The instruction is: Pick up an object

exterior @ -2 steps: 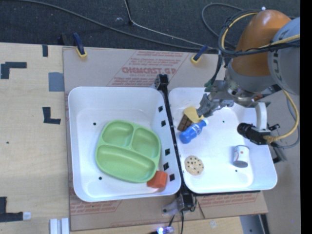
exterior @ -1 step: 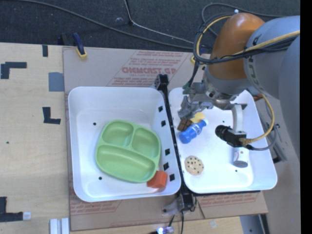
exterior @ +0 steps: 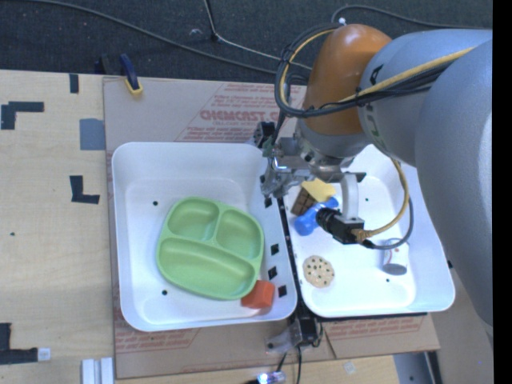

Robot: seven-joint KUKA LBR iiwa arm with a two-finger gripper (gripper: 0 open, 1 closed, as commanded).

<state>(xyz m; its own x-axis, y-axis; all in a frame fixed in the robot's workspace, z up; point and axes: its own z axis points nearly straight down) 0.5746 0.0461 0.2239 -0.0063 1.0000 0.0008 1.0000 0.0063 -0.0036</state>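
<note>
In the camera view, two shallow white bins are seen side by side on a brown cardboard sheet (exterior: 216,114). The left bin (exterior: 132,174) is taken as the landmark. Inside it, toward its lower middle, a green divided plate (exterior: 210,248) is laid flat, with three compartments visible. Just beside the plate's lower right edge, in the bin's lower right corner, an orange block (exterior: 258,295) is placed, touching or nearly touching the plate rim.

To the right of the left bin, the right bin (exterior: 424,290) is set. In it, close to the shared wall, a round cookie with dark chips (exterior: 318,271) is laid. Above the cookie, a blue object (exterior: 308,221) is seen, with a yellow piece (exterior: 320,190) and a small brown piece (exterior: 302,202) just beside it. Further right of the cookie, a small grey item (exterior: 394,268) rests on the bin floor.

The grey arm with its orange band (exterior: 344,74) is extended over the upper part of the right bin. The gripper (exterior: 314,206) is lowered over the cluster of blue, yellow and brown things, just right of the left bin's right wall. How far it is open cannot be told, since the tips are hidden among those things and the wrist hardware; whether anything is held cannot be told either
</note>
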